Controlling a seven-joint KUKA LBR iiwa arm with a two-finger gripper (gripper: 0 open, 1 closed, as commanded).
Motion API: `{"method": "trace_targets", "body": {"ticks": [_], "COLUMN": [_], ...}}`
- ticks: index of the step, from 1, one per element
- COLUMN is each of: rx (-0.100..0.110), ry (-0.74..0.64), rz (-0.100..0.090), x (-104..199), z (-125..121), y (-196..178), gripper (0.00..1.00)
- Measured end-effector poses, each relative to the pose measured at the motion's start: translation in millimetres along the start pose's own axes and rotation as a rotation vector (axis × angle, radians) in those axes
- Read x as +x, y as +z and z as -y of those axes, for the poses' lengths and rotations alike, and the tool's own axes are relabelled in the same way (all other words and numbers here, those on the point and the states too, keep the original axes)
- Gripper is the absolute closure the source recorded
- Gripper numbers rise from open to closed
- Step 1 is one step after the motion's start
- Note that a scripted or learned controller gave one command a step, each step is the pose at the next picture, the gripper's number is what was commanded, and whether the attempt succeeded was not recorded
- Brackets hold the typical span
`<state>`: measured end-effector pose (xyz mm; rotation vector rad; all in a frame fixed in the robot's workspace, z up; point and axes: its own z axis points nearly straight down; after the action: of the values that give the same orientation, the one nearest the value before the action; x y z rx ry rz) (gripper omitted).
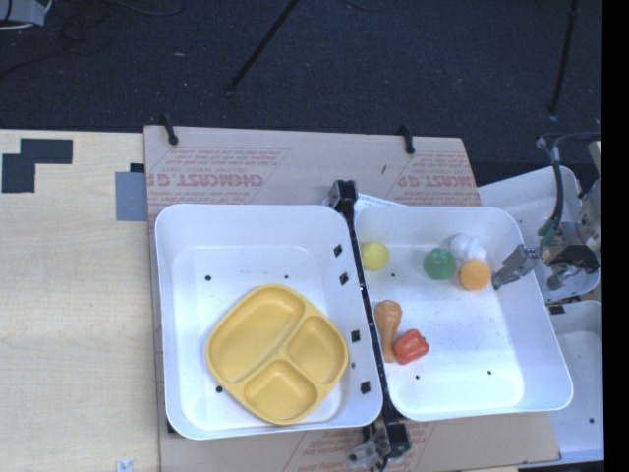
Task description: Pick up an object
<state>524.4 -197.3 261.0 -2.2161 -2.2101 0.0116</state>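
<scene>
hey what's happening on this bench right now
A robot arm is set to pick something up. Its gripper sits at the right rim of the right bin, near an orange ball. Nothing shows between its jaws. That bin also holds a green ball, a white piece, a yellow ball, a red pepper and an orange carrot-like toy. The left bin holds a yellow divided plate.
</scene>
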Motion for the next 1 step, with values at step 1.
{"method": "trace_targets", "body": {"ticks": [1], "rx": [-0.013], "ry": [-0.003], "rz": [0.003], "x": [0.2], "z": [-2.2], "y": [-6.5], "gripper": [0.0]}}
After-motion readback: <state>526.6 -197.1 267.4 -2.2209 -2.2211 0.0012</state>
